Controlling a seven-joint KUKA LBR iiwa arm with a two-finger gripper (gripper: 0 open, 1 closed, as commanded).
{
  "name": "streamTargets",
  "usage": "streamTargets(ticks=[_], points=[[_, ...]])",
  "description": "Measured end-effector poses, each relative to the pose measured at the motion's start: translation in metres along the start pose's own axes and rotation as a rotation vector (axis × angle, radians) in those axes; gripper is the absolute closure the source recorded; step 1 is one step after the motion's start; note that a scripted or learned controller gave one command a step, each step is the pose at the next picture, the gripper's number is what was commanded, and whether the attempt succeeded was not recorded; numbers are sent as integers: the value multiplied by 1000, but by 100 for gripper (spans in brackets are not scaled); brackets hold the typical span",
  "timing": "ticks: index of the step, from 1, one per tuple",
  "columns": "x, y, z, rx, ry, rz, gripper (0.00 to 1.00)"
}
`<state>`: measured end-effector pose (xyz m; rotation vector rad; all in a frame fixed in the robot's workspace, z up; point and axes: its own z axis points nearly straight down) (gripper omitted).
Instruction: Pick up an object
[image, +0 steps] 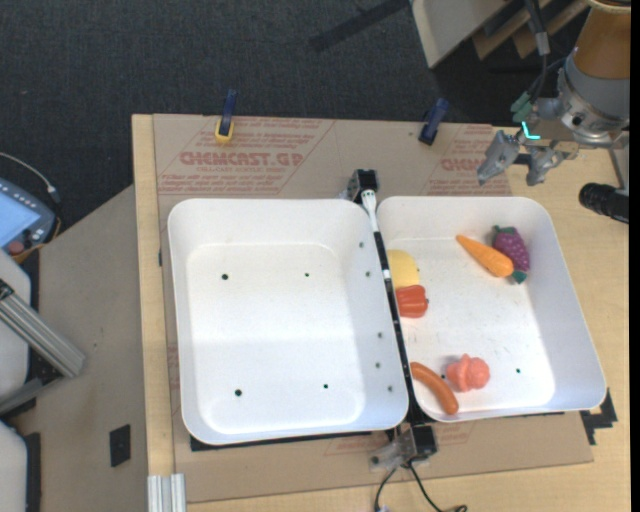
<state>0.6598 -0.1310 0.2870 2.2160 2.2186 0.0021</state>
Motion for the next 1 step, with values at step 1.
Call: streamTargets(ticks=[1], points=[[0,1,-11,-4,-1,-1,100]])
